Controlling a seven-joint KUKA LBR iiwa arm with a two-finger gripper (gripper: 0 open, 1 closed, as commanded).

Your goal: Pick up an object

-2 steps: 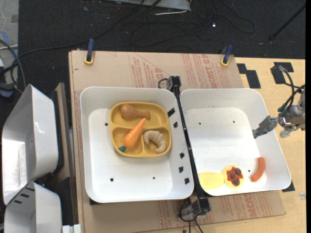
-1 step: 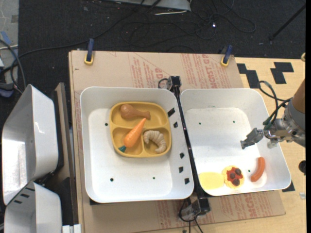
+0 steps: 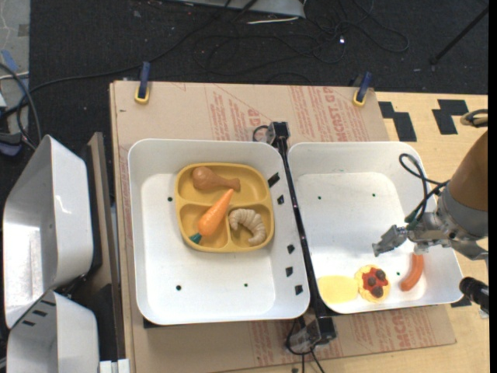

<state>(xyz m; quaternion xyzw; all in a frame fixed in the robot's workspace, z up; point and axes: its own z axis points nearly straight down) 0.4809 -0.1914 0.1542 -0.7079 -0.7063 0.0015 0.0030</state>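
In the right bin (image 3: 342, 189) | gripper (image 3: 396, 241) is hanging near the sausage (image 3: 412, 272) | can't tell its grip | you are aiming straight down over it.

I see a yellow tray (image 3: 186, 222), an orange carrot (image 3: 216, 213), a brown drumstick (image 3: 214, 179), an orange-red sausage (image 3: 412, 272), white bins (image 3: 155, 286).

Dark floor (image 3: 70, 29) w/ loose black cables (image 3: 233, 29); cardboard sheet (image 3: 233, 107) clamped on bench.

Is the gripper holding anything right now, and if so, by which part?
Nothing is held. The gripper hangs over bare floor of the right bin, apart from the sausage.
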